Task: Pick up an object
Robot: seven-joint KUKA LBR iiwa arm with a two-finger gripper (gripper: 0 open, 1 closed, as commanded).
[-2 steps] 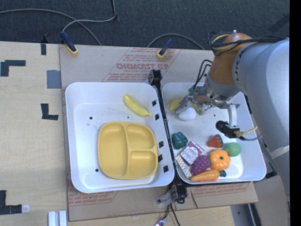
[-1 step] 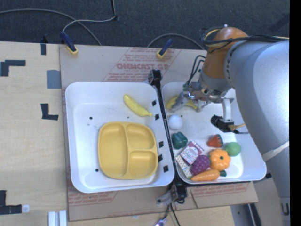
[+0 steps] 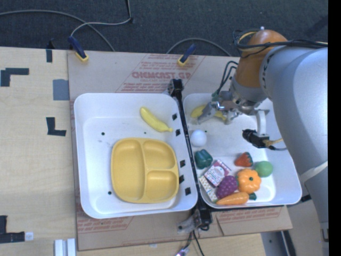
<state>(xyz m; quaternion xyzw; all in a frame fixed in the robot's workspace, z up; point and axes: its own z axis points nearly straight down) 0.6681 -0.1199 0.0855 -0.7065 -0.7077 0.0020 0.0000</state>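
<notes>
You see the gripper [image 3: 217,110] low in the upper part of the right bin [image 3: 285,193], just beside a small yellow object [image 3: 199,111] near the divider; you cannot tell from here how it is set. Below it lie a white ball [image 3: 199,138], a teal piece [image 3: 203,158], a snack packet [image 3: 216,174], purple grapes [image 3: 226,186], a carrot [image 3: 233,199], an orange pumpkin [image 3: 249,180], a strawberry [image 3: 244,160] and a green ball [image 3: 263,168]. In the left bin [image 3: 85,143] a banana [image 3: 155,120] lies above a yellow divided plate [image 3: 144,170].
</notes>
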